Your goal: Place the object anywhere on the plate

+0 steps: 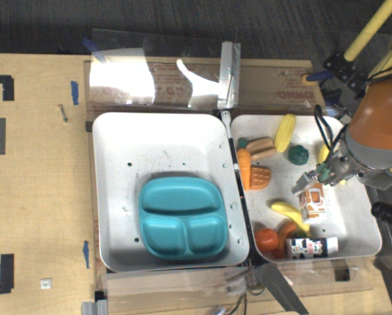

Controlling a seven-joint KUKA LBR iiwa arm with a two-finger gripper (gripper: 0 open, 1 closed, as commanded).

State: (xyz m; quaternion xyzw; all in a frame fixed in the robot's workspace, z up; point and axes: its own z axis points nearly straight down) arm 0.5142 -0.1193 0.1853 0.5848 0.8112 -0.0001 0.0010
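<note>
The teal divided plate is sitting low in the left bin, toward its six o'clock edge, with nothing resting on it. In the right bin, the pincer is hovering over a small orange-and-white packet; whether it is gripping anything cannot be told. Around the packet, a banana is lying at nine o'clock, a tomato at seven, a black-and-white tube at six. Further up, an orange waffle-like toy, a carrot, a hot dog, a corn cob and a green ball are clustering at ten to twelve o'clock. Both bins are resting on the tabletop.
</note>
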